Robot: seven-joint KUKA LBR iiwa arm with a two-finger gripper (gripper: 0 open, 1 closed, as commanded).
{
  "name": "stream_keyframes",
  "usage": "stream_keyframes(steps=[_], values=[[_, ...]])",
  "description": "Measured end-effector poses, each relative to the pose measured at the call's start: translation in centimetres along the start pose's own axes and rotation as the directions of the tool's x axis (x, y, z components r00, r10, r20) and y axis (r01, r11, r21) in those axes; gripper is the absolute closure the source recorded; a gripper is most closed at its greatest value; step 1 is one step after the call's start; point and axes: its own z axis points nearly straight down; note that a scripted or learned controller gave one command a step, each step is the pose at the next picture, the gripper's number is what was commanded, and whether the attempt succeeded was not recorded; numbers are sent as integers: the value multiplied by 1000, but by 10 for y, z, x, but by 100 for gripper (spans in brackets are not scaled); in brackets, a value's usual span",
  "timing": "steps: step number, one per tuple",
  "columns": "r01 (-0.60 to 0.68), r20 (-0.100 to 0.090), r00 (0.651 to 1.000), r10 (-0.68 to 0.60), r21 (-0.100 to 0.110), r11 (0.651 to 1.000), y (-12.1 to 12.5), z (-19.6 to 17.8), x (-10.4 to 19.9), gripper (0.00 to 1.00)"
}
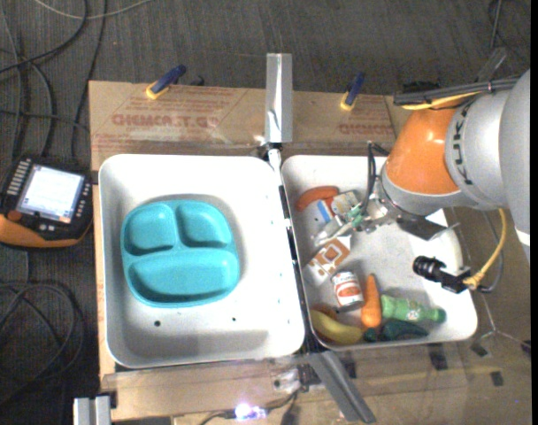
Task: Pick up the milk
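The milk [329, 255], a small carton, was seen lying flat in the right bin [464, 326], just below-left of the gripper [356, 214], long axis running diagonally toward it. Gripper state could not be told. Crowded beside the milk: a can [346, 288], carrot [370, 300], banana [334, 327], green bottle [412, 309]. A blue tray [182, 251] was held in the left bin [119, 326].
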Motion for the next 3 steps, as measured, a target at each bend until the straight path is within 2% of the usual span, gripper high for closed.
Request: stream_keyframes(steps=[1, 2, 3], values=[[86, -11, 996, -86, 27, 996, -42, 27, 12, 0], [-245, -4, 969, 246, 57, 968, 27, -60, 25, 0], [-181, -9, 983, 181, 42, 983, -31, 30, 4, 0]])
